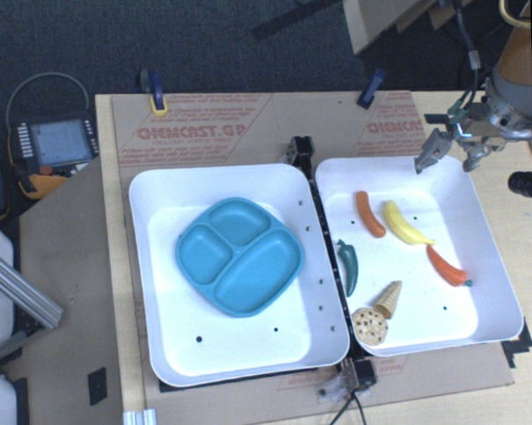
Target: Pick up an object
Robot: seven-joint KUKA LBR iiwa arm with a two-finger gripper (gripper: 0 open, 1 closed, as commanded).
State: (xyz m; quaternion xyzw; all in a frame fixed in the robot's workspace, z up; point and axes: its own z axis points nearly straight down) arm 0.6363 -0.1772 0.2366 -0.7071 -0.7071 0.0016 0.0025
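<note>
Left bin [157,344]: a blue divided plate [240,255] lies at its middle.
Right bin [491,316]: a green pepper [348,265] rests against the left wall at nine o'clock.
Five-to-seven o'clock: a cookie [369,326] touching an ice-cream cone [387,297].
Centre: a sausage [369,214], a banana [405,225] just beside it, then a carrot [448,266] toward three o'clock.
Gripper [450,156]: over the bin's rim at one o'clock, fingers spread apart, nothing between them.
</note>
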